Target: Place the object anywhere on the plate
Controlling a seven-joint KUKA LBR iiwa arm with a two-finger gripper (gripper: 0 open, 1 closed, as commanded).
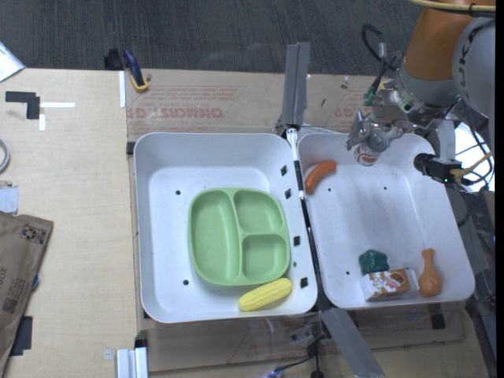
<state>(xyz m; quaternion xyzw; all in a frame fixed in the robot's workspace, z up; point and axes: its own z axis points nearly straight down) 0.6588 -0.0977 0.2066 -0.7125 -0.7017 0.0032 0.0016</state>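
the arm reaches in from the right and its gripper [367, 150] hangs over the far edge of the right bin [378, 203]. a small round object, apparently red and white, sits at the fingertips, but at this scale it cannot be told whether it is held between the fingers or merely lies below them, nor how wide the fingers stand. the task does not name its object; candidates in the right bin are the orange sausage [318, 174] at the far left corner beside the divider, and, along the near edge, the green item [373, 260], the small printed carton [388, 283] and the drumstick [429, 272]. the yellow corn cob [265, 294] lies in the left bin [157, 235], just beside the near edge of the green plate [238, 236] and off it. the plate has three compartments. judged by appearance, these are toy food pieces: light, stiff, smooth and probably slippery, not fragile. the sausage and corn cob are best gripped across the middle of the narrow body, jaws square to the long axis; the drumstick across its thick end. the cardboard sheet [189, 101] beyond the bins bears red print, upside down here, seemingly a chemical firm's name; not read with confidence. the carton's print is too small to read.
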